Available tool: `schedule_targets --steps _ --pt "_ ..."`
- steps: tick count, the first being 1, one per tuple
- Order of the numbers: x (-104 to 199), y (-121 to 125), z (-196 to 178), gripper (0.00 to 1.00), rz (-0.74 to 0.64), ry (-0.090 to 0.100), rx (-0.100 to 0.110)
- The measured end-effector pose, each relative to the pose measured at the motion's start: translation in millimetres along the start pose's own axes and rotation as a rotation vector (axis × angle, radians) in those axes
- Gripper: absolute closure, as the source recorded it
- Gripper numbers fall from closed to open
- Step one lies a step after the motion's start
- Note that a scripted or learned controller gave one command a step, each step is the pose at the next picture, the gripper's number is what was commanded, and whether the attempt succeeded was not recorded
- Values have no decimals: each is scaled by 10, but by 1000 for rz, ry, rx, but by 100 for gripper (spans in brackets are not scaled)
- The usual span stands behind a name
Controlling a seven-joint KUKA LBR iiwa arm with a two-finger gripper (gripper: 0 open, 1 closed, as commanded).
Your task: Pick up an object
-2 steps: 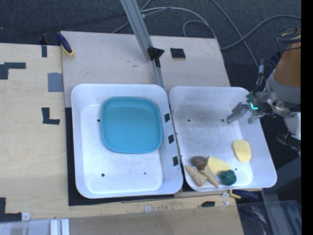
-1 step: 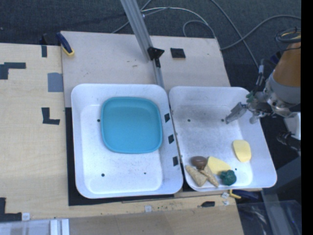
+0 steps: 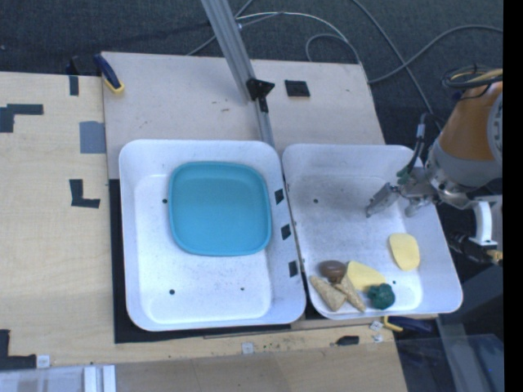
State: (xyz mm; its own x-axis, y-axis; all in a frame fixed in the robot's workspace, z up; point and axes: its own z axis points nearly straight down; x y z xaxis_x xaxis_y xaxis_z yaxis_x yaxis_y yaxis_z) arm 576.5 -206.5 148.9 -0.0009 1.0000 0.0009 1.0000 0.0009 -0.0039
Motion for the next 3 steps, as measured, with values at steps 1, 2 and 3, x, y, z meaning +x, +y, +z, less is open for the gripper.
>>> schedule_targets --steps 1,2,3 --pt "8 -12 530 0 0 0 1" --pt "5 3 403 100 0 -1 -3" --pt "-5 13 -225 100 0 -2 -9"
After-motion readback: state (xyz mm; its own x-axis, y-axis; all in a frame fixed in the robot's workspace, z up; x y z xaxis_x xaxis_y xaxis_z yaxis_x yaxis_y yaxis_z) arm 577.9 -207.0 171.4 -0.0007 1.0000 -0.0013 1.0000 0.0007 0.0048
